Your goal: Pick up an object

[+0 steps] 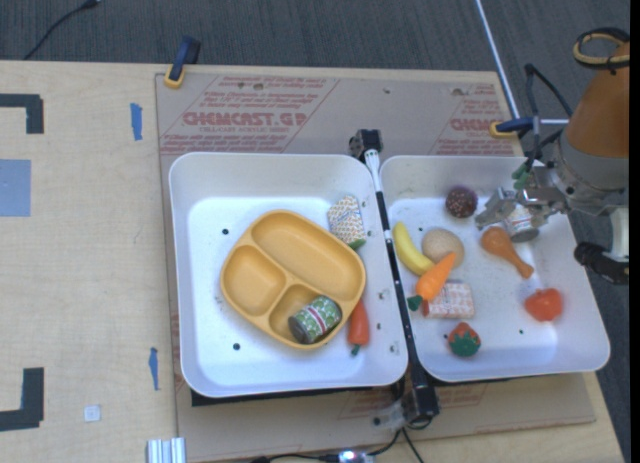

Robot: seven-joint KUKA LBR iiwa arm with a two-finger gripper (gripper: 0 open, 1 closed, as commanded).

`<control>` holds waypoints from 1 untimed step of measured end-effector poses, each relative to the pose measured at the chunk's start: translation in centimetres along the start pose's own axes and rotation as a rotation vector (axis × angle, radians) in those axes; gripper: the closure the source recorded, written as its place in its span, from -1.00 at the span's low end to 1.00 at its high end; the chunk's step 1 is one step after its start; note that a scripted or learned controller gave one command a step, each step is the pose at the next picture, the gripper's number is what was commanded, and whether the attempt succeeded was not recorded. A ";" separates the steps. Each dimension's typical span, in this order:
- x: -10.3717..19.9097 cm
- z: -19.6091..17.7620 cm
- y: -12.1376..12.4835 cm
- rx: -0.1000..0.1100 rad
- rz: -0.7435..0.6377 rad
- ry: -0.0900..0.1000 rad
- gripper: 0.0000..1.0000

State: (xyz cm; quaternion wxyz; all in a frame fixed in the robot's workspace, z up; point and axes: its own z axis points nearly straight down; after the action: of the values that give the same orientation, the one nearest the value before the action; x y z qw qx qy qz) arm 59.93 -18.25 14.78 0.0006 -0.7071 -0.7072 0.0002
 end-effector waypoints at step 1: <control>2.7 4.9 -0.6 -0.012 0.001 -0.004 -1.00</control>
State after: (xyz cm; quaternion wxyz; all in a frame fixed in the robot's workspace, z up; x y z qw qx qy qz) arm 59.36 -15.52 9.84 -0.0051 -0.7075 -0.7067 -0.0026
